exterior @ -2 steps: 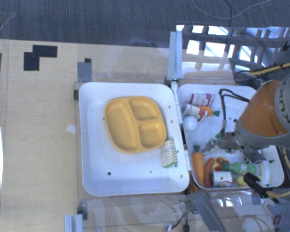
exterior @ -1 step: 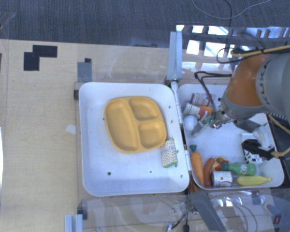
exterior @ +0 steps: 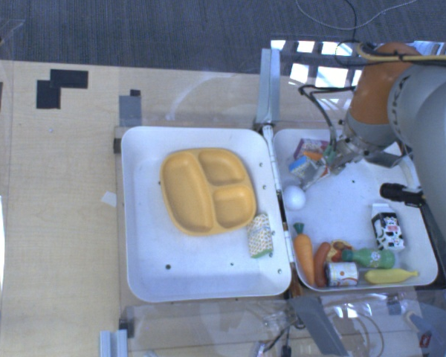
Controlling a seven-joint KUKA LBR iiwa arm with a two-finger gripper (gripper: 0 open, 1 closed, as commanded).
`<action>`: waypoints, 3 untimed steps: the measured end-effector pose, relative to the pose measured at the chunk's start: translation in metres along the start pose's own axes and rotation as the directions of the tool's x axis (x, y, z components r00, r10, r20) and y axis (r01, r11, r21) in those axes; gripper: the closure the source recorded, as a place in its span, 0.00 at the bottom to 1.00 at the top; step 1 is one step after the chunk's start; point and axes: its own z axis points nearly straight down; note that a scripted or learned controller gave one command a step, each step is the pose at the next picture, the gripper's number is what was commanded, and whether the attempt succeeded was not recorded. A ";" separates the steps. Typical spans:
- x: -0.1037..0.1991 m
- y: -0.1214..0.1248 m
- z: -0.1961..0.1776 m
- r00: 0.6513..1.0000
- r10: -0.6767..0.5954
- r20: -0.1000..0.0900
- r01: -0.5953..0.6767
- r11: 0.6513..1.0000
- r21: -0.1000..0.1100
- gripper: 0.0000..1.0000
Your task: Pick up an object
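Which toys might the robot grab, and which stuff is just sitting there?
For the job: hand; packets beside it; white ball; carrot; banana; cow carton.

Just lying about: yellow divided plate; small patterned pouch; left bin.

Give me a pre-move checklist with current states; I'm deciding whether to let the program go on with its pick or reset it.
1. Gripper is over the right bin: ok, at its far left corner.
2. A target lies beneath it: ok, a cluster of small packets sits there.
3. Something is between the fingers: cannot tell, they blur into the packets.
4. Other pickable things remain: ok, white ball, carrot, banana, green bottle, cow-print box.
5. Left bin contents apart from the arm: ok, yellow divided plate and a small patterned pouch.
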 end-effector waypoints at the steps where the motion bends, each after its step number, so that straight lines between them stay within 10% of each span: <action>1: -0.068 -0.020 -0.052 0.999 0.036 0.035 -0.033 0.997 -0.070 0.00; 2: -0.042 -0.005 -0.011 0.997 -0.055 0.047 0.057 0.997 -0.057 0.00; 3: -0.060 -0.011 -0.010 0.998 -0.055 0.018 0.056 0.997 -0.062 0.00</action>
